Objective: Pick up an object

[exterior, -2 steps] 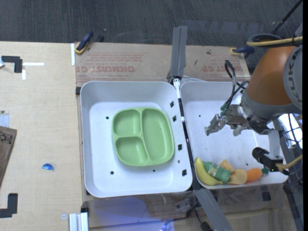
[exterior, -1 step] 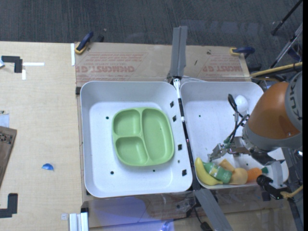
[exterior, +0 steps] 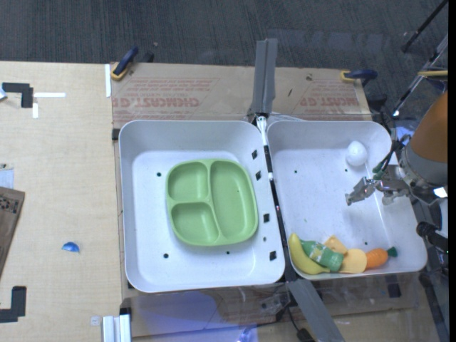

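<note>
Lying near jaws (exterior: 358, 193): white ball (exterior: 355, 152).

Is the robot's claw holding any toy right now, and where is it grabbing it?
Nothing is held. The gripper hangs over bare floor of the right bin.

Banana (exterior: 302, 258), green packet (exterior: 322, 255), yellow piece (exterior: 353, 261) and carrot (exterior: 379, 256) clustered along right bin's near wall; white ball (exterior: 355, 152) apart

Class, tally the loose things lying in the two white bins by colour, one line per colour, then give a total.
Green: 2 – the divided plate in the left bin, the green item in the right bin
White: 1 – ball
Yellow: 2 – banana, yellow item
Orange: 1 – carrot
Total: 6
</note>
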{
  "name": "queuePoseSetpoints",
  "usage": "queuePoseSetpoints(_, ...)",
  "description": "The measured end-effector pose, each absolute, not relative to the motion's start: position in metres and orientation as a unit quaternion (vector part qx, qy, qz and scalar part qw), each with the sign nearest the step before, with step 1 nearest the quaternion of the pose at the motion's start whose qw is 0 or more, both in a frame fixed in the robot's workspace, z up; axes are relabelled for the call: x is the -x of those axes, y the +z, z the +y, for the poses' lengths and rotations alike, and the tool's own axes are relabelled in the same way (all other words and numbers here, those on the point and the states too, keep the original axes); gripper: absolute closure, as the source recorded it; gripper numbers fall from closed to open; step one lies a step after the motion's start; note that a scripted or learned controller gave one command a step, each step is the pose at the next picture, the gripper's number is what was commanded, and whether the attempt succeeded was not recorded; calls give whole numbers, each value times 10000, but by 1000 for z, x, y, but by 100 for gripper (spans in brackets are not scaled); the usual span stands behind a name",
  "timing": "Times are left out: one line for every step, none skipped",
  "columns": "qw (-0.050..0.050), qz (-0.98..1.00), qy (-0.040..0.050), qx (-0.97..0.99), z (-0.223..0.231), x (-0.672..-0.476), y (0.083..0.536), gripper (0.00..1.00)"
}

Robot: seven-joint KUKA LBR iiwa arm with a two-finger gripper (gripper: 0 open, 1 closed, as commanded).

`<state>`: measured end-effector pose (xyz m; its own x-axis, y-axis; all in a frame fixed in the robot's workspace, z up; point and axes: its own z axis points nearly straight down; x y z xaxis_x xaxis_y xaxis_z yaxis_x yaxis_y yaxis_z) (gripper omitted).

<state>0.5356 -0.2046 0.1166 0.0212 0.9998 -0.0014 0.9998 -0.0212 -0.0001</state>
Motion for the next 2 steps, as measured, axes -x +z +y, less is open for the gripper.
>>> queuePoseSetpoints(-14,6583,-15,-7528,-117,-516,91,0)
queuePoseSetpoints(7,6371,-10,-7707,-173,-598,160,0)
